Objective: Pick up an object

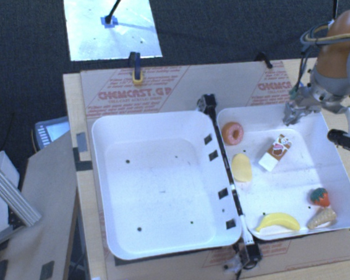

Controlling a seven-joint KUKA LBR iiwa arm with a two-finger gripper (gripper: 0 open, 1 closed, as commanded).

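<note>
Hovering at the right bin's (336,169) one o'clock corner, gripper (296,112) state unreadable; nearest target, the small box (275,152) toward seven o'clock, looks light, rigid, best pinched across flat sides.

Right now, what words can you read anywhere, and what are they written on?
"CHEMCAST GP" in red on the brown sheet under the bins, left of its top edge.
The same red print near the sheet's top right corner: tilted and too blurred to read for sure.
Faint red print on the sheet's bottom strip: too blurred to read.
The small box in the right bin has a picture; any words are too small.
</note>
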